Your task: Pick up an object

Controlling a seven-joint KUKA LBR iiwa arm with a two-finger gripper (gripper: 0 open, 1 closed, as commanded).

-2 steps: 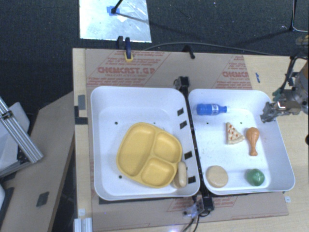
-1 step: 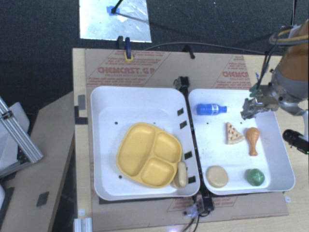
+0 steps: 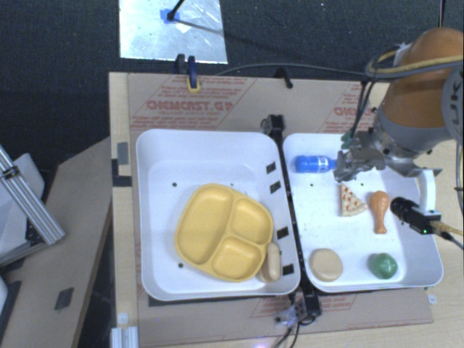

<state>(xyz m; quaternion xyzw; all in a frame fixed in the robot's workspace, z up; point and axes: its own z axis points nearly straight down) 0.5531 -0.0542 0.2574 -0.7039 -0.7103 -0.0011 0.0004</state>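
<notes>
- surface (image 3: pixel 217 100) of brown board with red lettering, bearing two white bins (image 3: pixel 210 151);
- silver foil sheet (image 3: pixel 172 19) beyond it (blue mark near its top);
- metal rail (image 3: pixel 25 201) at the left edge

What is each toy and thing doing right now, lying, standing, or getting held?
yellow tray: lying flat in the left bin, nothing in its compartments
bread roll: lying by the tray's right corner
blue bottle: lying on its side, right bin
pizza slice: lying flat
drumstick: lying flat
round bun: lying flat
green ball: resting, bin's near right corner
end effector: low over the right bin, beside the bottle
</notes>
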